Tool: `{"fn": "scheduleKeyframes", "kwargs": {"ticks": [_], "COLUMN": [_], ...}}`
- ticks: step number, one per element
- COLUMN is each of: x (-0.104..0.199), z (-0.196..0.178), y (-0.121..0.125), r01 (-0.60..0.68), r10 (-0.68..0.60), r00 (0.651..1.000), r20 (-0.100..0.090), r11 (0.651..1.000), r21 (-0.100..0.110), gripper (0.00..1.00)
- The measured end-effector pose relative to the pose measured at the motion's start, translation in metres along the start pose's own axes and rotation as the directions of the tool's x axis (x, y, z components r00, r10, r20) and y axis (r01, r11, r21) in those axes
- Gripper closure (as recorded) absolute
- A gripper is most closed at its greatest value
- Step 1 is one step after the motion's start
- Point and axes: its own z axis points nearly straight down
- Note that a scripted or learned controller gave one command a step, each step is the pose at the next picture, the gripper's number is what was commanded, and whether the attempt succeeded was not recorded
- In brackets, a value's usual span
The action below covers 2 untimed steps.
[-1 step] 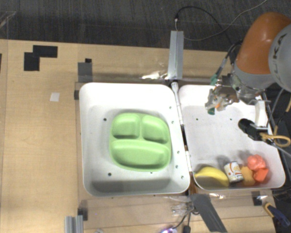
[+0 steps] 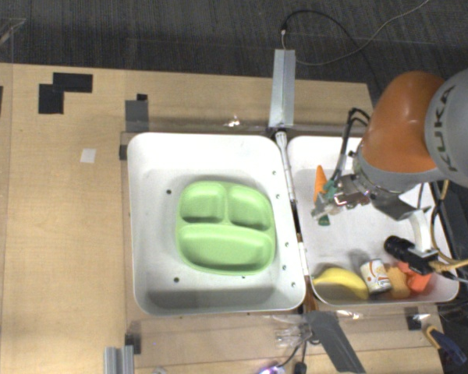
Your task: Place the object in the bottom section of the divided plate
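Risk no. 1 for you is a weak hold. The gripper (image 2: pixel 333 199) sits low in the right bin (image 2: pixel 359 236), directly at the obj., and from this slanted cam I cannot tell if it is clenched on it, released around it, or only beside it. If the hold is on a thin end only, the obj. can rotate or slip during the lift and fall back to the bin floor. Risk no. 2 is the travel. The green divided plate (image 2: pixel 222 228) is in the left bin (image 2: pixel 152 209), so you must pass over the inner bin walls (image 2: pixel 288 201); if you carry too low, the obj. can hit them. Risk no. 3 is the release. The bottom section (image 2: pixel 218 249) is the wide one, lower in the view, w/ two smaller sections just behind it, so a drop too far back ends in the wrong compartment or on the ridge. The obj., as I judge it, is the small carrot (image 2: pixel 320 179). It lies in the right bin near the inner wall, w/ its orange part just up-left of the gripper and what seems its green end just below, so the gripper is approx. over its middle. The banana (image 2: pixel 339 280) and a small can (image 2: pixel 374 276) are well apart from it, at the bin's near edge.
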Motion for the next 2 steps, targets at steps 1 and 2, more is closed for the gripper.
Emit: {"fn": "scheduleKeyframes", "kwargs": {"ticks": [1,2], "x": [0.079,0.153], "z": [0.0,-0.011], "y": [0.013,-0.01], "r01": [0.091,0.113], "r10": [-0.091,-0.113], "r00": [0.996,0.994], "r20": [0.0,-0.001], "r11": [0.996,0.994], "r21": [-0.001,-0.002], "gripper": [1.0,1.0]}}
